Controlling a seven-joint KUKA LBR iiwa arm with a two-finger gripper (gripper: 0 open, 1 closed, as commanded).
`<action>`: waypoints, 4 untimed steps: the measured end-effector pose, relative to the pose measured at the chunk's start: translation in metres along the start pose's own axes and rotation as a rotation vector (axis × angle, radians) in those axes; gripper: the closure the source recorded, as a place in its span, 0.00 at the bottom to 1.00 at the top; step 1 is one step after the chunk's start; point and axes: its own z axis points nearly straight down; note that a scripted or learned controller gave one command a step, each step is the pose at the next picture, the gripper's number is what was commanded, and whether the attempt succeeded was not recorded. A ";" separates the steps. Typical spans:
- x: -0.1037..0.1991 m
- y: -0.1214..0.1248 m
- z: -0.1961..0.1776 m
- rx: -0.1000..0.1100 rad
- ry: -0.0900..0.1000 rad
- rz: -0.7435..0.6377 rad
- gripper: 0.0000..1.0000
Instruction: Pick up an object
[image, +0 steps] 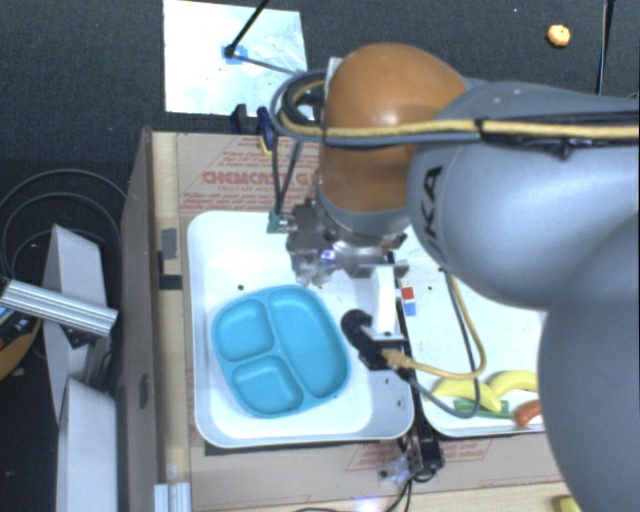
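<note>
Overhead, the gripper (318, 262) hangs at twelve o'clock of the blue tray (280, 350) in the left bin (215, 420); its grip state cannot be told. A banana (490, 387) lies at three o'clock.

Left of the bench you have a coil of black cable (45, 215) on the dark floor, and below it a ribbed metal bar (58, 306) lying tilted across white boards (78, 275). Brown cardboard with red lettering (240, 172) lines the bench behind the bins. Above that, a pale sheet (235, 58) sits flat on the dark surface, with a thin black rod crossing it. In the top right corner you can see a small orange ball (558, 36).
</note>
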 end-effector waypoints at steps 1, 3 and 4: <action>0.023 0.065 0.031 0.001 0.000 -0.007 1.00; 0.025 0.084 0.067 -0.001 0.001 -0.003 1.00; 0.025 0.122 0.068 -0.002 0.001 -0.006 1.00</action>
